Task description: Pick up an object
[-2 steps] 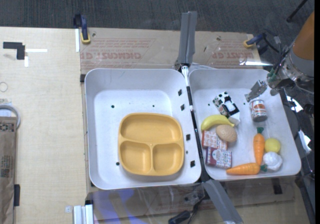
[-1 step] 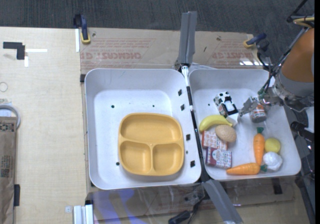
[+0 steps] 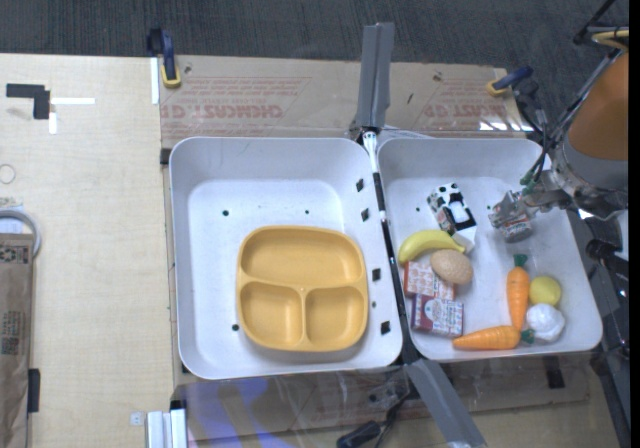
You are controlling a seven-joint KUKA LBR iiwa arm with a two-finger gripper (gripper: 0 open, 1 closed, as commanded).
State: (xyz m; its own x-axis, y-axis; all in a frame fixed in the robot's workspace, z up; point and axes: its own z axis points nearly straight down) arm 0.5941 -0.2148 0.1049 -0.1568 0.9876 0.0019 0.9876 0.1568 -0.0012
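reach under way, nothing picked yet

the carrot (image 3: 516, 298) lies just below the gripper (image 3: 512, 219) in the right bin (image 3: 590, 321), with a lemon (image 3: 545, 290) and white ball (image 3: 545, 321) beside it. a second carrot (image 3: 487, 339), a banana (image 3: 428, 244), an egg (image 3: 451, 267) and small cartons (image 3: 433, 298) lie to the lower left. whether the fingers are spread or closed i cannot tell. judging by this, the approach step is in hand; next comes settling over one item and closing. the yellow tray (image 3: 301, 288) sits far left.
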